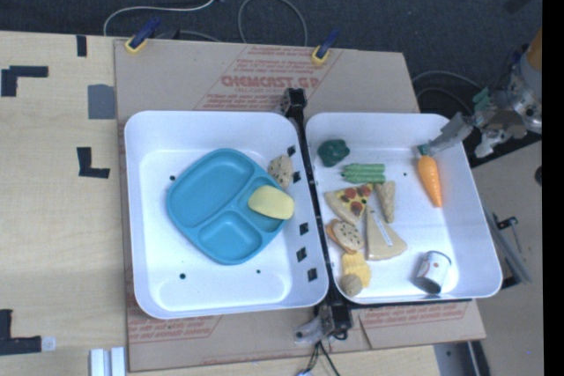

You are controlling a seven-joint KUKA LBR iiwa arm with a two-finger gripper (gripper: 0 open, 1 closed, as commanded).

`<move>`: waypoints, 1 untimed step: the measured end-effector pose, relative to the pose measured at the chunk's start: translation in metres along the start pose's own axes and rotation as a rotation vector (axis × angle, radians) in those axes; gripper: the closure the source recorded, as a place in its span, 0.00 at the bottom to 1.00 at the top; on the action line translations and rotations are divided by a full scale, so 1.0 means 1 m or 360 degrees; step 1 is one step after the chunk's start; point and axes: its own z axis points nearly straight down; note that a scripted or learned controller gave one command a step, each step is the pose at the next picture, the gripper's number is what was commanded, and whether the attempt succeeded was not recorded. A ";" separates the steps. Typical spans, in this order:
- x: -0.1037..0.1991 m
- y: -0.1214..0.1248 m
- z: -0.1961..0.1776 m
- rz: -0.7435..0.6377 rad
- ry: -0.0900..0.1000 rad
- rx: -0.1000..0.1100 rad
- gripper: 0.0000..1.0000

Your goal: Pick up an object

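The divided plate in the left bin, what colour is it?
The divided plate is light blue, plain with no pattern; the camera view shows it clearly from above.

text: "chemcast gp" | on: brown board (264,84) | colour: red

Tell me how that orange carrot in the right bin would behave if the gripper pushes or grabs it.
The carrot looks like smooth moulded plastic, so probably stiff and light. Its rounded, tapering shape suggests it could roll or swing aside when pushed, and might slip from a pinch near the narrow tip. It lies apart from the other food, so a grab seems unobstructed.
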 end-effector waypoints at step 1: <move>0.087 0.049 0.113 -0.0014 0.0007 0.0010 0.00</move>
